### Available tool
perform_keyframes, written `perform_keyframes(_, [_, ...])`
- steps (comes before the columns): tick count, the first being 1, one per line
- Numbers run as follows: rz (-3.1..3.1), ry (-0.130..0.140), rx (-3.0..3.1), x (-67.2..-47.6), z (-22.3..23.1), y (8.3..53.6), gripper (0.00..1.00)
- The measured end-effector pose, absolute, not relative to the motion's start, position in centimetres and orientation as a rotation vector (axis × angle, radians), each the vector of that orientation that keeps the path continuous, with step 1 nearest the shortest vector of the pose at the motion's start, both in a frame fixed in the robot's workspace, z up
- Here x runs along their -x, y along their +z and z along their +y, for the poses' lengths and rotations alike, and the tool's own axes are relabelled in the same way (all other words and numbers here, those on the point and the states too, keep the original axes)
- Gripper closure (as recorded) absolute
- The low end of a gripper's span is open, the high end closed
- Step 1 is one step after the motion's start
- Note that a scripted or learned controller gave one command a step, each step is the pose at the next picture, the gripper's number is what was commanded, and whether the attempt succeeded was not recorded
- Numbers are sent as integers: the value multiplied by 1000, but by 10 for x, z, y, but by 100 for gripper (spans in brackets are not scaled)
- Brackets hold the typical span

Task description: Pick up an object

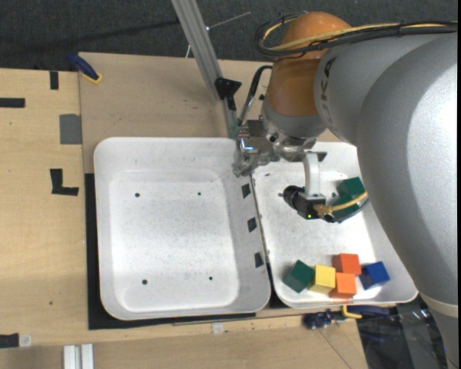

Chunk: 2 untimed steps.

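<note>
The gripper (247,158) hangs over the right bin's (286,237) left rim; I cannot tell how its jaws stand. A lone green block (352,186) and 5 clustered blocks (334,277) lie apart from it, so a grasp here would likely miss.

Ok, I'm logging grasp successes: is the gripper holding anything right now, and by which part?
Cannot tell. The gripper hangs over the right bin's inner rim, its tip too blurred to read; the blocks lie loose in that bin.
</note>
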<state>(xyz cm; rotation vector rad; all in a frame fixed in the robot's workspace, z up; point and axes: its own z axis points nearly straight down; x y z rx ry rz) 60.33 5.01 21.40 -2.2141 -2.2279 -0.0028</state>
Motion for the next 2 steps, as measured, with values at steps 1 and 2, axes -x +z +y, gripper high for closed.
perform_keyframes(1, [-2228, -2, 2214, -631, 96, 210, 100])
perform_keyframes(2, [-2225, 4, 2219, -630, 93, 211, 0])
